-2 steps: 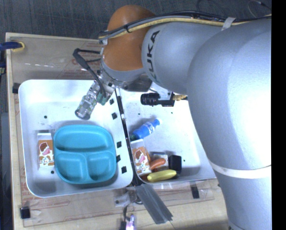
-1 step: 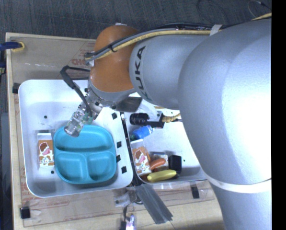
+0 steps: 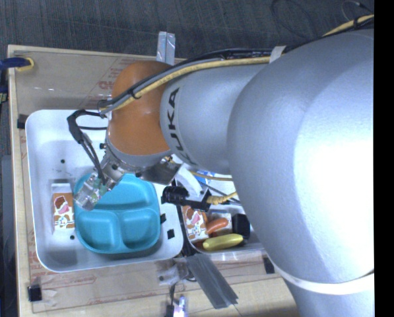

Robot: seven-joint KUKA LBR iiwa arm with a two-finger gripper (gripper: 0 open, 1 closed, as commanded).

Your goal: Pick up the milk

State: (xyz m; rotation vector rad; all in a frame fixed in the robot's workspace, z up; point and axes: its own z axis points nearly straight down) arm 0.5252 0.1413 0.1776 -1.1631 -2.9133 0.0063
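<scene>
Dark grey carpet surrounds a pale wooden bench [image 3: 58,65], on which two shallow white bins are set side by side. Much of the scene is covered by a large grey robot arm [image 3: 295,150] reaching in from the right, with an orange band [image 3: 136,117] above its wrist and black cables looped beside it. The gripper [image 3: 88,193] is seen low over the left bin [image 3: 38,137], at the upper left edge of a blue divided tray [image 3: 121,220] that lies in that bin's lower half. Whether its fingers are spread or closed cannot be told, since they appear as a blurred, pale, translucent shape; nothing is seen held between them. A small milk carton [image 3: 63,211], white with brown and red printing, lies flat on the bin floor just left of the tray and just beside the gripper, slightly below and to its left; contact between them cannot be made out. In the right bin [image 3: 183,243], mostly hidden under the arm, a second similar carton [image 3: 195,223], a red-orange item [image 3: 218,226], a yellow banana-like piece [image 3: 222,242] and a black object [image 3: 241,227] are clustered together near the lower edge.
</scene>
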